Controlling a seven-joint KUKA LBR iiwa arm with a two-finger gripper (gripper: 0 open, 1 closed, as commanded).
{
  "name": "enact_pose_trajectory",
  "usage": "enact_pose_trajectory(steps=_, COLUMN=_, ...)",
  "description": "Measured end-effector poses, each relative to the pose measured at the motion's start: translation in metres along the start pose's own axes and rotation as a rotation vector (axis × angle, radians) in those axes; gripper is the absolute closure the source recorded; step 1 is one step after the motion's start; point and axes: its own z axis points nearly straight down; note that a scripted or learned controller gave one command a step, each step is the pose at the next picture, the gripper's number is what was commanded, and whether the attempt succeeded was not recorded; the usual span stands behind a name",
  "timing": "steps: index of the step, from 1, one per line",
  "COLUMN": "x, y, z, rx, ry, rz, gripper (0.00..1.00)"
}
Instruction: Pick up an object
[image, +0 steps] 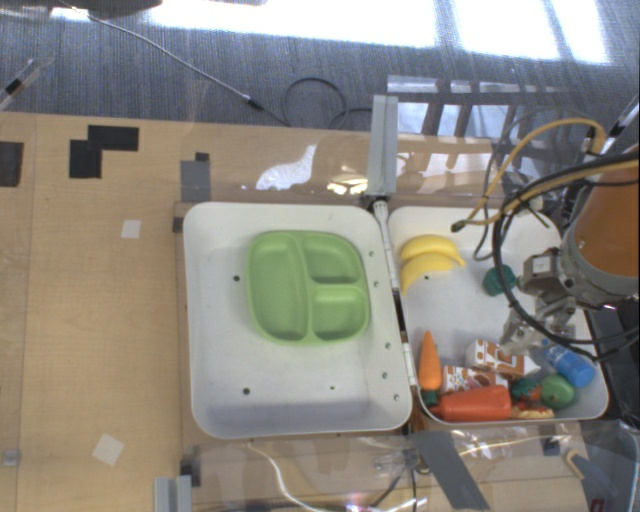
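The right bin (452, 312) holds a yellow banana (428, 257) at its far left. An orange carrot (429, 362) lies by the left wall, a red sausage-shaped toy (477, 404) along the front wall, and two small printed cartons (497, 357) sit between them. Near the front right corner sit a green ball-like toy (556, 391) and a blue one (572, 366). A teal piece (497, 280) rests mid-bin. My gripper (527, 325) hangs low over the right half of this bin, just above the cartons and left of the blue toy. Nothing is visibly held.
The left bin (220, 350) contains a green divided plate (306, 286). Black and yellow cables (520, 190) loop over the far right of the right bin. A metal divider post (381, 150) stands behind the bins' shared wall.
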Motion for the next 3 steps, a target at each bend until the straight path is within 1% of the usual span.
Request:
enact_pose_trajectory(steps=1, x=-0.086, y=-0.019, z=-0.001, rx=-0.001, ry=-0.003, rz=-0.113, gripper=1.00)
enact_pose_trajectory(steps=2, x=-0.063, y=-0.122, z=-0.065, rx=0.004, ry=0.000, rz=-0.218, gripper=1.00)
enact_pose_trajectory(steps=3, x=0.040, y=-0.076, z=0.012, rx=-0.007, ry=0.000, rz=-0.751, gripper=1.00)
